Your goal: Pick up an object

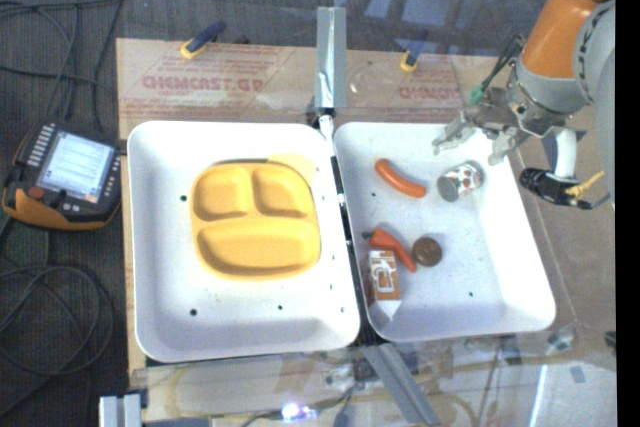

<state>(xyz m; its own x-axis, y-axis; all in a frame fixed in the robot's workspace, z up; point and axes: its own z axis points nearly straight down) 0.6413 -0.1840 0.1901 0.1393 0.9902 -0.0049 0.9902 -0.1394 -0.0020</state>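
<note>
White bins sit side by side on a brown board. In the left bin [160,245] we see a yellow tray [257,220]. The right bin [500,295] holds a hot dog [400,178], can [460,181], carrot [393,248], brown ball [428,251] and small box [383,277], scattered apart, likely so each can be taken singly. Our gripper [478,137] hangs spread and empty above the bin's far edge, just beside the can, seemingly the likeliest target. Cables cross the dark floor; a pendant [65,177] lies left.

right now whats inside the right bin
Right bin holds a hot dog, a small can, a carrot, a brown round piece and a small packet. Nothing looks covered.
</note>
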